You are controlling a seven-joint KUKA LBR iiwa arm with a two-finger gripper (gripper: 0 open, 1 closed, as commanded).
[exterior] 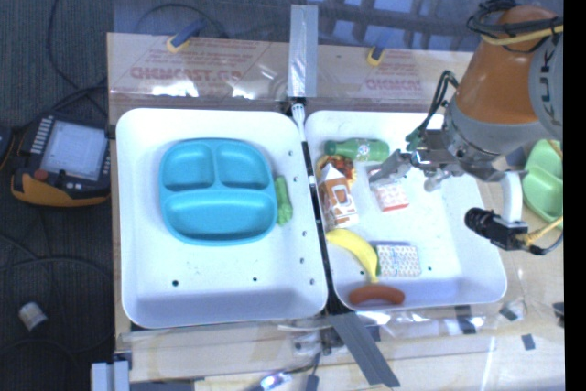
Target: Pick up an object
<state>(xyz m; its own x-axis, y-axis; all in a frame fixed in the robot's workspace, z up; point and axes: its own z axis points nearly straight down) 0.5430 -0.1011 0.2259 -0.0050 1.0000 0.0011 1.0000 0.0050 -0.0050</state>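
White right bin (476, 284) holds the small red-and-white box (392, 196) near its far edge — the tool (414, 168) hangs just above, open, holding nothing — drop straight down.

- The two white bins (137, 224) looked like smooth, faintly glossy plastic.
- The blue divided plate (218, 190), well left of the gripper (409, 162), was matt plastic.
- The green bottle (357, 148) just beside it shone glossily.
- The banana (355, 249) had dull skin.

A bench (203, 69) bears two white bins (146, 279) side by side.
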